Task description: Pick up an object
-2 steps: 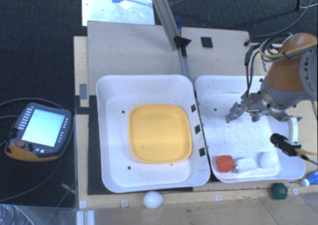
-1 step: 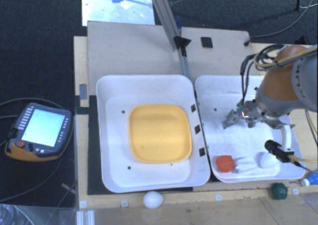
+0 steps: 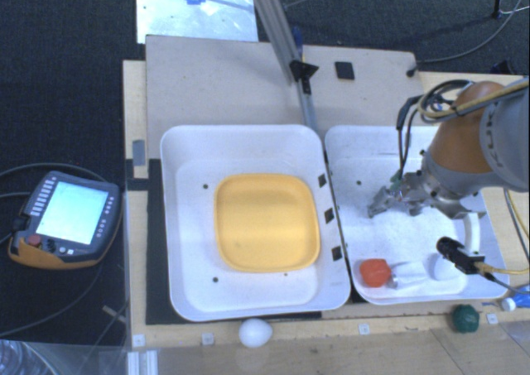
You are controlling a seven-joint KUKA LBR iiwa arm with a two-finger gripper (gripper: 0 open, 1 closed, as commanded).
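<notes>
- While the gripper point(image 3: 396, 199) hangs over the right bin point(image 3: 364, 158), nothing is picked yet; can't tell jaw state.
- Red ball point(image 3: 374, 272) lies near that bin's front edge, untouched.
- Left: descend, grasp, lift.

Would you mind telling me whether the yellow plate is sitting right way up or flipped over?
Right way up, as far as the view shows: the yellow plate lies flat in the left bin, its raised rim framing a slightly darker, sunken centre that faces the camera.

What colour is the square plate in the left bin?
Yellow. The plate shows best in the camera view, lying flat in the left bin.
</notes>
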